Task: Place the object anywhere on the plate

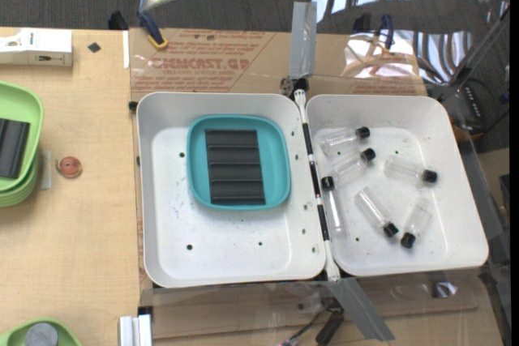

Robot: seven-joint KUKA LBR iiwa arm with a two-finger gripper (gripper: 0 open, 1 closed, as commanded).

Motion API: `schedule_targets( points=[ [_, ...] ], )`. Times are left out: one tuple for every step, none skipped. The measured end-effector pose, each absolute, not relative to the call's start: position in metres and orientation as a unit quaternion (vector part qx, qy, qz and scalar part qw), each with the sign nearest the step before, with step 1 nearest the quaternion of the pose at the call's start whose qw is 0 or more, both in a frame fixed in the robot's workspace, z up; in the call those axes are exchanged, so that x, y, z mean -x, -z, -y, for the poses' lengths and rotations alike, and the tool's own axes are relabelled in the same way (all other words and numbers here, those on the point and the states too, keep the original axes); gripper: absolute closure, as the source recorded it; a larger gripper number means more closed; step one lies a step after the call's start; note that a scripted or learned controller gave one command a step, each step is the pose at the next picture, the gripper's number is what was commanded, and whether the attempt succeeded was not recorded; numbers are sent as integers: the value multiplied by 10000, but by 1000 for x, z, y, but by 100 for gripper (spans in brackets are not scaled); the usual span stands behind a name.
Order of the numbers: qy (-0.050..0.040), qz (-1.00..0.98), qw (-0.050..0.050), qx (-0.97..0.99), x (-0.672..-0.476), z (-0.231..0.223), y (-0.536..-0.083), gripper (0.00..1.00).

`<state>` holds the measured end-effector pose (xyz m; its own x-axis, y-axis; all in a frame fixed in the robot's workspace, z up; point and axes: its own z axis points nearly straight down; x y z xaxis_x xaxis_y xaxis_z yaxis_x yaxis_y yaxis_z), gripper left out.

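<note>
- Near edge: two white bins side by side, one left bin (235,265) and one right bin (454,251), touching along the centre divider. My guess is one is for pick and one for place.
- Right bin: six clear vials (373,211) with black caps, lying flat and scattered at random angles, so they look dumped rather than racked. One lies right along the divider wall. That one is probably awkward to grasp.
- The task object is presumably any one of these vials. All six are in the right bin, none on the plate.
- Left bin: one teal plate (197,166), flat and roughly centred, carrying a dark ribbed insert (236,166).
- Far side: one cardboard sheet (211,61) behind the bins.
- Gripper: can't tell whether it's open or closed from this view.
</note>
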<state>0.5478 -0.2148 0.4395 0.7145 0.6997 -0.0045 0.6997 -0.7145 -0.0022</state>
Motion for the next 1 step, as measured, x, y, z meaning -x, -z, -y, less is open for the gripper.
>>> schedule_targets(
  points=[
    [-30,3290,14,9443,-533,211,-440,0]
  ],
)
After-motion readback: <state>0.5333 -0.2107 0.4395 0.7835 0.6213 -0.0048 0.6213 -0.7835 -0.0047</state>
